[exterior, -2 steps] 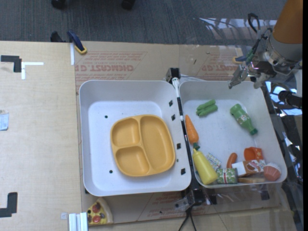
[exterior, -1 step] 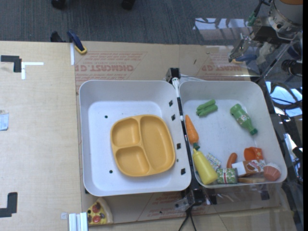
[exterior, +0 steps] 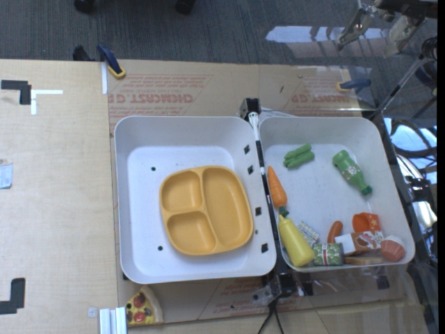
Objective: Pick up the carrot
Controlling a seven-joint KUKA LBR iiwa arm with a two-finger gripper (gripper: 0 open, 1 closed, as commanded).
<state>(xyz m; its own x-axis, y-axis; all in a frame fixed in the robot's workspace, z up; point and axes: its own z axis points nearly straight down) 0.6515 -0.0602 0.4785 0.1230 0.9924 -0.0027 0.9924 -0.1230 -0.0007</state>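
The carrot [exterior: 277,187], a small orange toy, lies in the right bin [exterior: 379,145] close against its left wall, pointing toward the front. Nothing lies on top of it. A yellow squeeze bottle [exterior: 295,241] sits just in front of its tip. My gripper [exterior: 361,21] hangs high at the top right of the view, beyond the far rim of the right bin and well away from the carrot. It is small and blurred there.
The right bin also holds a green pod-shaped toy [exterior: 299,156], a green bottle [exterior: 351,172] and a pile of red and orange food toys [exterior: 365,241] at its front right. In the left bin [exterior: 132,186] lies a yellow divided plate [exterior: 206,209]. A pizza-slice toy [exterior: 141,308] lies outside, in front.
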